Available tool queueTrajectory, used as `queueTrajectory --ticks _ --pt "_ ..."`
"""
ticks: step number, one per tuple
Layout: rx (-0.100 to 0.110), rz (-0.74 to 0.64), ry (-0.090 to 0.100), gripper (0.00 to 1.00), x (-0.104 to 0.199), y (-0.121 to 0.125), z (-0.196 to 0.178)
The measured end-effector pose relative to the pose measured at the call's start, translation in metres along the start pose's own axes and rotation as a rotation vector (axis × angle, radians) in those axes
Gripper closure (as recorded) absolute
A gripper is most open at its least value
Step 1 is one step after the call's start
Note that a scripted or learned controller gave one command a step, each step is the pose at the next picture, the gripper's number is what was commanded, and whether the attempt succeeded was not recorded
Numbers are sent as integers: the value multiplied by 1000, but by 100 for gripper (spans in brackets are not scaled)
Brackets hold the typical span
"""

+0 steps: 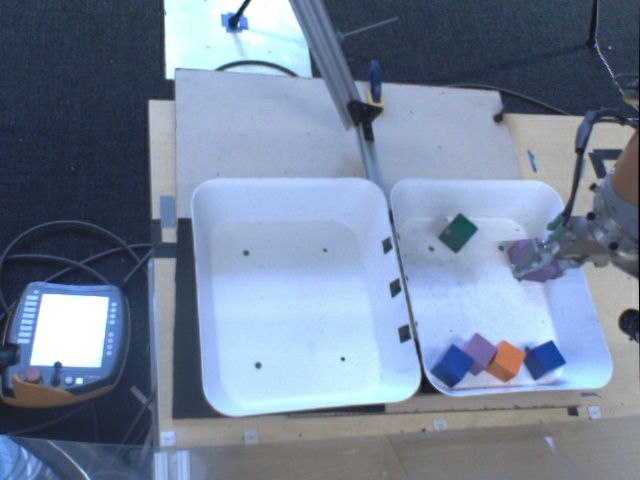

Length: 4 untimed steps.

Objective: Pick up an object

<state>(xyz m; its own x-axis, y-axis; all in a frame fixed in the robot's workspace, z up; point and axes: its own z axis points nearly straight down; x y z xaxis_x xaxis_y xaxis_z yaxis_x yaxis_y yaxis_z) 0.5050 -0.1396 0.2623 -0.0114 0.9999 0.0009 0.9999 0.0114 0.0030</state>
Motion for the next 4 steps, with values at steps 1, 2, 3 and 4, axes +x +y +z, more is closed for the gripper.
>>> queueTrajectory --ticks 1,2,3,4 --pt "2 1 1 100 51 25 16" --pt "2 1 0 100 98 45 30" --pt "2 1 1 100 147 68 41" --pt "1 0 1 100 205 91 44"
